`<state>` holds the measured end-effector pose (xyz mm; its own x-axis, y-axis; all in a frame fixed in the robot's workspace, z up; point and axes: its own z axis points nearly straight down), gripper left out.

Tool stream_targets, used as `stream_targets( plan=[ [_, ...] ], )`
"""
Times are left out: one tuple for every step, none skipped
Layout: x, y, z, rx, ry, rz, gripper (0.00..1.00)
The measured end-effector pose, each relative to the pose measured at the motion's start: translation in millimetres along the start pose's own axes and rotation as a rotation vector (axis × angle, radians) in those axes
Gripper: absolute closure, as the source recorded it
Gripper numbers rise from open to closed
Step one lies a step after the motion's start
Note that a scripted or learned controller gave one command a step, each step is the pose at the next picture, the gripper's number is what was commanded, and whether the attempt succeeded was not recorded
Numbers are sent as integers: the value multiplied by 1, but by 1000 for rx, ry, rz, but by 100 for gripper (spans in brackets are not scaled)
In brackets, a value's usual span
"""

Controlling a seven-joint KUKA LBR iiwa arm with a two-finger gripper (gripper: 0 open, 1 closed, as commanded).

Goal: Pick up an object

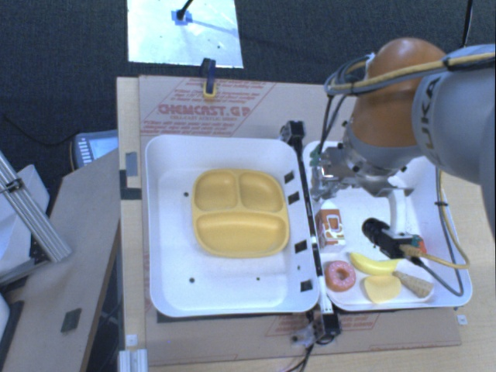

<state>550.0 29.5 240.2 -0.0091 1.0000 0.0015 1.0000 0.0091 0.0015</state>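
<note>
Right bin (453, 289): carton (331, 228), donut (339, 276) and banana (373, 265) lie just below the gripper (324, 178); whether it is released or clenched cannot be told. Left bin (167, 231) holds a yellow tray (239, 212).

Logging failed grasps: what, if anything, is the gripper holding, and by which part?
Cannot be told: the gripper sits low over the right white bin, fingertips unclear.
</note>
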Motion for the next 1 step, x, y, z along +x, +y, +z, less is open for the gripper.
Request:
stream_targets(
  plan=[
    [63, -2, 0, 0, 1, -2, 100]
  ],
)
